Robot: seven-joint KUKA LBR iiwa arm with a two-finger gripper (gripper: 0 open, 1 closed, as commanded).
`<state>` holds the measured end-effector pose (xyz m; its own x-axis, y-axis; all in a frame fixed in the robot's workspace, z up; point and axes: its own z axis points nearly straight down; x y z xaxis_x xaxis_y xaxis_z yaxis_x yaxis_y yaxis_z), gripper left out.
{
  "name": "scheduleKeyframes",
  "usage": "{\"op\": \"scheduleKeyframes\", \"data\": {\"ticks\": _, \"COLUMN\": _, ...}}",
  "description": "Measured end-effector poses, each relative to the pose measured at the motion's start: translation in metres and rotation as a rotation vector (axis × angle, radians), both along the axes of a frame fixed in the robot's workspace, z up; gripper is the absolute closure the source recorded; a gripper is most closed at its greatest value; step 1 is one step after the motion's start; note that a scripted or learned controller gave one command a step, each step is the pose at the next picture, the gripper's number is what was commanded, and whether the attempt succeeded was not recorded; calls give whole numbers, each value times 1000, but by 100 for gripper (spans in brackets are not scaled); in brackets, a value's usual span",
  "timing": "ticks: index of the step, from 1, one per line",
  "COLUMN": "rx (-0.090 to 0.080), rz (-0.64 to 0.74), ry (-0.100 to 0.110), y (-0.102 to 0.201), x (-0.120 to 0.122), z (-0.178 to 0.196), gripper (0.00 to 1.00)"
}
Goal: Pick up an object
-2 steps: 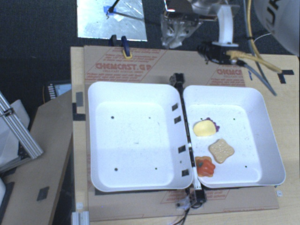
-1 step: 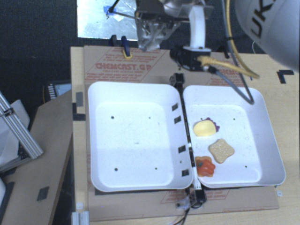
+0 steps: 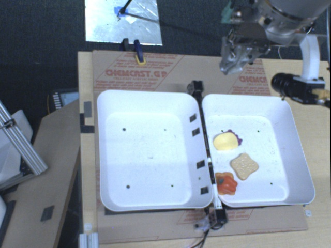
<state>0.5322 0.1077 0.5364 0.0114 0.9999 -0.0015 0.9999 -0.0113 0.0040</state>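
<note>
Three small objects lie in the right bin (image 3: 289,138), near its left wall. A pale yellow rounded piece (image 3: 225,141) rests on something purple. Below it sits a tan toast-shaped piece (image 3: 243,166). At the bin's front left corner is a red-orange object (image 3: 226,184). My gripper (image 3: 232,63) hangs high above the far edge of the right bin, well clear of all three. Nothing shows between its fingers.
The left bin (image 3: 111,112) stands beside the right one, joined by a black clipped divider (image 3: 200,138). Cardboard (image 3: 139,68) underlies both bins. A shiny metal sheet (image 3: 124,14) lies at the back. An aluminium frame (image 3: 18,143) sits at the far left.
</note>
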Motion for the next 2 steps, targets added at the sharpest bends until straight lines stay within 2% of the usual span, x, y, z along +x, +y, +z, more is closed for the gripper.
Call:
{"op": "scheduleKeyframes", "data": {"ticks": 1, "rx": 5, "rz": 25, "ry": 3, "y": 102, "x": -34, "z": -1, "gripper": 100}}
{"op": "scheduleKeyframes", "data": {"ticks": 2, "rx": 3, "rz": 17, "ry": 1, "y": 128, "x": -26, "z": -1, "gripper": 100}}
